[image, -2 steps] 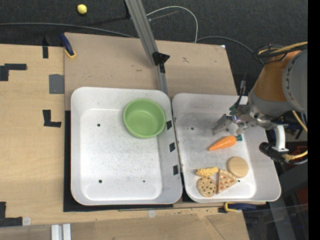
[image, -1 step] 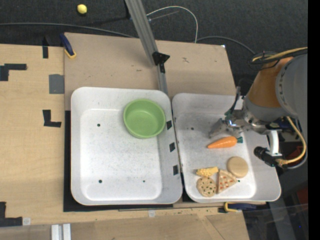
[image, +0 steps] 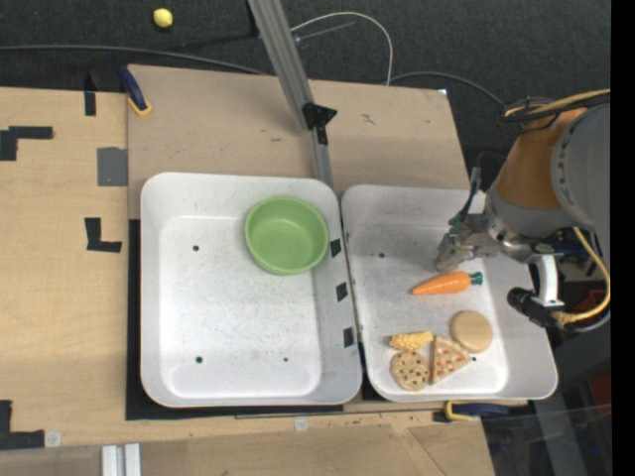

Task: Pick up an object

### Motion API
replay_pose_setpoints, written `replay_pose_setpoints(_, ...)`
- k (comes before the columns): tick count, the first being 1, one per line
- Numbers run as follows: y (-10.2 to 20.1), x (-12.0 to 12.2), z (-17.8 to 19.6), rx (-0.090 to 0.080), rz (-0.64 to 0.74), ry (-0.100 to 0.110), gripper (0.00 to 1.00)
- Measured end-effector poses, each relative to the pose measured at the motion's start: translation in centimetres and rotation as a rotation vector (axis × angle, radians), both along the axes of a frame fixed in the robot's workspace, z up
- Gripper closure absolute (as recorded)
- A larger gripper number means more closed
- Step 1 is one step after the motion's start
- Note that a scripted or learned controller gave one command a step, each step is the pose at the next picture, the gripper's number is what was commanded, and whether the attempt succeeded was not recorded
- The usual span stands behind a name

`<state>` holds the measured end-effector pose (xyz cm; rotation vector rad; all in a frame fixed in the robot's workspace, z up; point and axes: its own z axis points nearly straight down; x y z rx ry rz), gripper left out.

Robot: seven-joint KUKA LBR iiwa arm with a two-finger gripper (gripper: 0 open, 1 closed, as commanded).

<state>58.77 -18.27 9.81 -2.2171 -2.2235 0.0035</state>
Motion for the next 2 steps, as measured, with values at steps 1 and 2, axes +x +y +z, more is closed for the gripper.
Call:
replay_pose_setpoints(1,0.6,0.8,4.7,0.000,-0.001,-0.006,1.00)
replay_pose_setpoints(2,0.4,1.0,8.9,-0.001,-0.002,-0.006,1.00)
